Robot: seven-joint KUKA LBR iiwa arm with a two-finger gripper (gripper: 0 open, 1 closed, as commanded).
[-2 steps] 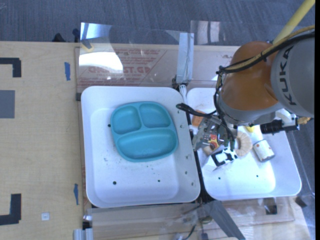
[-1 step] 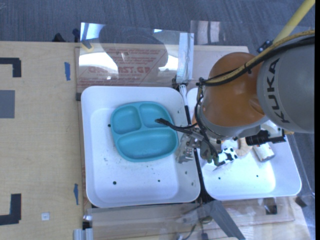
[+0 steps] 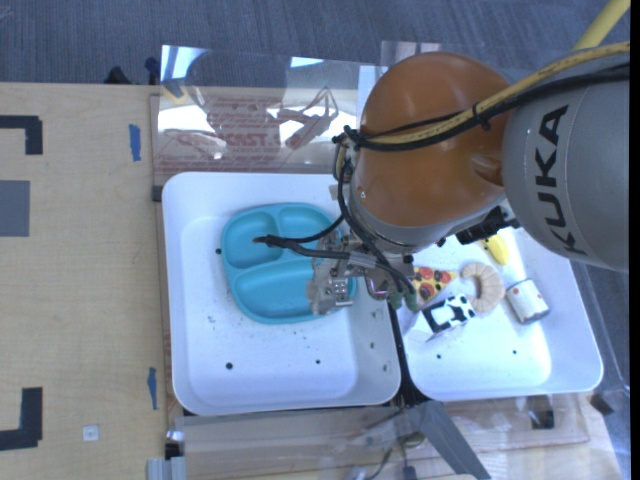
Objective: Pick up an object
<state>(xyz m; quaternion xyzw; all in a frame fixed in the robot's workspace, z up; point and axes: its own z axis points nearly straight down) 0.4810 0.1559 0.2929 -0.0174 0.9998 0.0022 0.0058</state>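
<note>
Plate (image 3: 268,273), blue and sectioned, is seen in left bin (image 3: 200,358), taken as likely target. Tool (image 3: 335,290) is lowered onto plate's right edge, probably so a rim can be pinched. Tool state cannot be told. Toys (image 3: 470,298) lie right of plate, in other bin.

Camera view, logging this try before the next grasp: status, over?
End effector low over blue plate in left bin, at plate's right edge. Nothing seen held. Small toys sit in right bin. Arm covers the bins' divider.
</note>
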